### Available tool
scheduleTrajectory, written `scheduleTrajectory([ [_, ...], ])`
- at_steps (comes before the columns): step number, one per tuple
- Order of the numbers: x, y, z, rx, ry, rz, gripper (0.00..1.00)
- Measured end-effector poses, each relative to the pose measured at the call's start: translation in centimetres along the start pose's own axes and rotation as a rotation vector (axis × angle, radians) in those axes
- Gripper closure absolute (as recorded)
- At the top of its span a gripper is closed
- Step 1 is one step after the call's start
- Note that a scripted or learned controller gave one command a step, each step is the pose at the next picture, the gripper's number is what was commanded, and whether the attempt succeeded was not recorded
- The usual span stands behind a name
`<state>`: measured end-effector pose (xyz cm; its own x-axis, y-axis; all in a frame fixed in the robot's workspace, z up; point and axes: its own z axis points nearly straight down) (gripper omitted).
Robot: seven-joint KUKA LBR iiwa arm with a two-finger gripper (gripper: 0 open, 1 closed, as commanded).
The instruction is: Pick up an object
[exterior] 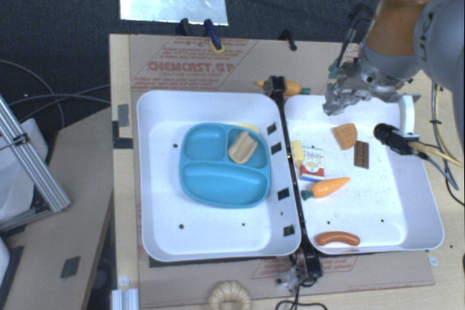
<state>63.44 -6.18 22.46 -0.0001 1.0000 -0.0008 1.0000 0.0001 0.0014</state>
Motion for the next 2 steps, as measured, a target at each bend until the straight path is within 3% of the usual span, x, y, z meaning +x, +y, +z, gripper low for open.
scheduleTrajectory([
  [1, -0.1, 0.7, -0.9, -0.002, 0.001, -0.004, 1.0],
  [2, 0.5, 1.3, 1.0, 0.0, 0.0, -0.005, 1.0],
])
